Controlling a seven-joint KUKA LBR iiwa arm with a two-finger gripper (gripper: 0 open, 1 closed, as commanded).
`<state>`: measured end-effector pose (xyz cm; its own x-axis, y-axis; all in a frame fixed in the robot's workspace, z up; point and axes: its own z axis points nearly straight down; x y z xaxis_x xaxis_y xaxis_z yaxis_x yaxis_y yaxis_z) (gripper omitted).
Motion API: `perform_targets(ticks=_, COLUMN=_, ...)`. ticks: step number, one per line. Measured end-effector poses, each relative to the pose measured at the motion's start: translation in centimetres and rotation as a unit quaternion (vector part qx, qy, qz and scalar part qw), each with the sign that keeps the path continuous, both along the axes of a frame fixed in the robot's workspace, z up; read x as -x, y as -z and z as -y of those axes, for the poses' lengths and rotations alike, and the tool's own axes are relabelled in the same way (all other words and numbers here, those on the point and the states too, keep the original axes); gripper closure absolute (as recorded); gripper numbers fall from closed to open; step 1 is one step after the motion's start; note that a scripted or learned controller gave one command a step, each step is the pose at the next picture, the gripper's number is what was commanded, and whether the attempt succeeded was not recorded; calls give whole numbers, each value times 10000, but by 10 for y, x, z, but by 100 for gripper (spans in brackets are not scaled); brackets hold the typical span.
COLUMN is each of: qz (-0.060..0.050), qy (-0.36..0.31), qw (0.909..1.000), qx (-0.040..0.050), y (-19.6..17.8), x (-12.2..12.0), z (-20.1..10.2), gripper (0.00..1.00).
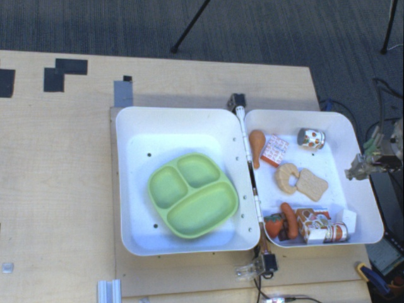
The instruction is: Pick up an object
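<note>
Lying lengthwise toward the camera, sausage (288,218) beside carton (312,218).

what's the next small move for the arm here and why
Probably move the gripper inward over the right bin toward the bread slice. It sits at the bin's right rim, over no item and holding nothing visible, while the slice lies flat nearby with some bare floor toward the rim, though it touches the bagel. The green divided plate sits in the left bin.

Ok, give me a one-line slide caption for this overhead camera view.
Green three-compartment plastic plate in the left white bin; toy foods fill the right white bin; gripper at its right rim.
</note>
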<state>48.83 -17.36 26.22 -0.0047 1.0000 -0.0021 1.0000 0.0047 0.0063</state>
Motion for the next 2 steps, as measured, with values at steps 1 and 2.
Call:
perform_targets(ticks=1, qz=-8, qy=0, qw=10000, qx=-4, y=1, x=0, z=0, gripper=0)
perform_targets(ticks=2, qz=-26, qy=1, qw=10000, qx=-13, y=84, x=1, z=-50, gripper=0)
